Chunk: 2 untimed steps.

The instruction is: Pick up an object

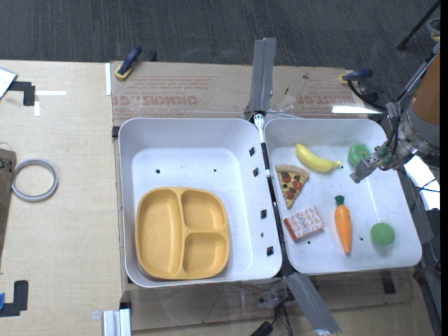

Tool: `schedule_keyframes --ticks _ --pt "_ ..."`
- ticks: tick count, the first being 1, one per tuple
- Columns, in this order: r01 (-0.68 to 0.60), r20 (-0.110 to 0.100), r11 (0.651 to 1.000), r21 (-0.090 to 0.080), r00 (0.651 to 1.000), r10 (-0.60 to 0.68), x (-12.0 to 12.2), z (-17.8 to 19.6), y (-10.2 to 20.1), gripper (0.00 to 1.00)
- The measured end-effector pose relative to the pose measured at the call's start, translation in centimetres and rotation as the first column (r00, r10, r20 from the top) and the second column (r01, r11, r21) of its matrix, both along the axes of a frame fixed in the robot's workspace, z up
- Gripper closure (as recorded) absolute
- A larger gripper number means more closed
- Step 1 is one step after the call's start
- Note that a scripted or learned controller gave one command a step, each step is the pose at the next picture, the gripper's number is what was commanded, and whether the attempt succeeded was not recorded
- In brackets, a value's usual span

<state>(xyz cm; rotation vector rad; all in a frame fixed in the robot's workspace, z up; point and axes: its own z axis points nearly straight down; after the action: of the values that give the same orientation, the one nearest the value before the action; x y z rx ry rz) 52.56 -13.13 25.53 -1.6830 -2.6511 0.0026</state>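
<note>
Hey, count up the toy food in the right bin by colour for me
Yellow: 1, the banana
Orange: 1, the carrot
Green: 2, a ball and a piece by the gripper
Red and tan: 2, the pizza slice and the cracker block
Total: 6

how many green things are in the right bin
2. One green ball lies near the bin's near right corner, right of the carrot. Another green item sits by the far right wall, partly hidden behind the gripper.

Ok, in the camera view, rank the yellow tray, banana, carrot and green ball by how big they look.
1. yellow tray, by far the largest
2. carrot and banana, too alike in length to rank
3. green ball, smallest
</note>
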Motion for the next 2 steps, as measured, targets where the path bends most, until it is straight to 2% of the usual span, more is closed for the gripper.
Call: schedule_keyframes --ticks 1,2 --pt "0.001 0.001 1.0 0.0 1.0 -0.001 0.0 0.0 0.0 0.0" --pt "-0.083 0.009 0.997 -0.002 0.997 0.083 -0.8 -16.0 -2.3 0.0"
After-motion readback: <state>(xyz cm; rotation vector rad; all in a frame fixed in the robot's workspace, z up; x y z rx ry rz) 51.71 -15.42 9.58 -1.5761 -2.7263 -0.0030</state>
